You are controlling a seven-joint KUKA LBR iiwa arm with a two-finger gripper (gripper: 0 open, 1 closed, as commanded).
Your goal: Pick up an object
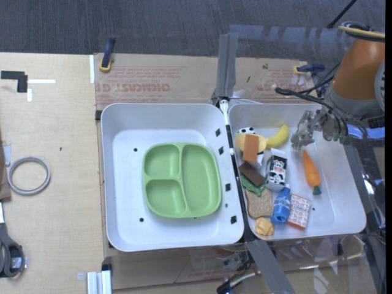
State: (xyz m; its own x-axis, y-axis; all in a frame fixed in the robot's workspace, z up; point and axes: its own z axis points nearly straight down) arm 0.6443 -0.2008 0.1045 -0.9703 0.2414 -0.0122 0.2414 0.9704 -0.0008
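Tool (304, 133), finger state untellable, hangs near the right bin's (343, 225) far edge; drop squarely over the carrot (311, 170)

- Arm (361, 66): cut off by right edge, only wrist end seen.
- Gripper (304, 135): small and blurred, finger state unreadable.
- Scissors (9, 256), far left of gripper: cropped by left edge.
- Milk carton (277, 170), below-left of gripper: print too small to read.
- Brown block (252, 175): partly under orange block (250, 147).
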